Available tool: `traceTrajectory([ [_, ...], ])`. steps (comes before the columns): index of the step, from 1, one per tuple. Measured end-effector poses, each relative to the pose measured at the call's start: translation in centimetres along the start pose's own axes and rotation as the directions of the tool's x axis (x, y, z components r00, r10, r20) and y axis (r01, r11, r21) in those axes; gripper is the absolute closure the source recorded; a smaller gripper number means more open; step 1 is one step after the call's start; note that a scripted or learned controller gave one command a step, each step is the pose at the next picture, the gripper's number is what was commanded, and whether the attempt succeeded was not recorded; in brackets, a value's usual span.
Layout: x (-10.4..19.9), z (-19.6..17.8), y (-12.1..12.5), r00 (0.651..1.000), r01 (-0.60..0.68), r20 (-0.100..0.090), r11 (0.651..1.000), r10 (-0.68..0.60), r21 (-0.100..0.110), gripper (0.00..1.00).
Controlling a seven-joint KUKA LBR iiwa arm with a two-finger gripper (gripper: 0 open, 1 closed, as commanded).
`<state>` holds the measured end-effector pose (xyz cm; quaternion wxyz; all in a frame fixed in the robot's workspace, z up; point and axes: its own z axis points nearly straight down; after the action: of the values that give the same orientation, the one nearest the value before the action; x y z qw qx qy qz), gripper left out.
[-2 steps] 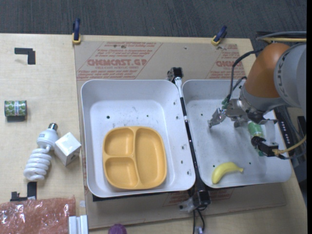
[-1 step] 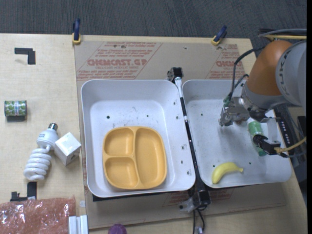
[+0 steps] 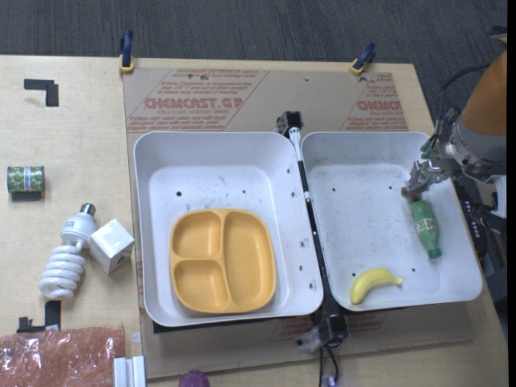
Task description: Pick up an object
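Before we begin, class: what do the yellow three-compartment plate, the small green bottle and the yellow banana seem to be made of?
Yellow three-compartment plate: likely moulded plastic, with an even matte colour and rounded dividers. Small green bottle: probably plastic, slightly glossy, though glass cannot be ruled out. Yellow banana: uniformly bright and smooth, so possibly a plastic toy; real fruit stays possible.

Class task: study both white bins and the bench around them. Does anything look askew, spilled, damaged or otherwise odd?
Nothing looks spilled or broken. The green plastic bottle lies on its side in the right white bin, as does the yellow toy banana. The yellow three-compartment plate sits flat in the left white bin. Dark specks mark both bin floors.
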<state>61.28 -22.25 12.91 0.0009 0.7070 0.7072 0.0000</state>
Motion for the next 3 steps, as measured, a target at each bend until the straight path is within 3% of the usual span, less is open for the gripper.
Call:
traceTrajectory([
  [1,10.8,2.2,1.2,1.0,0.0,-0.001,1.0,0.0,0.001,1.0],
  [2,10.8,2.2,1.2,1.0,0.0,-0.001,1.0,0.0,0.001,0.0],
  [3,9.7,3.6,-3.9,1.0,-0.002,-0.001,1.0,0.002,0.001,0.0],
])
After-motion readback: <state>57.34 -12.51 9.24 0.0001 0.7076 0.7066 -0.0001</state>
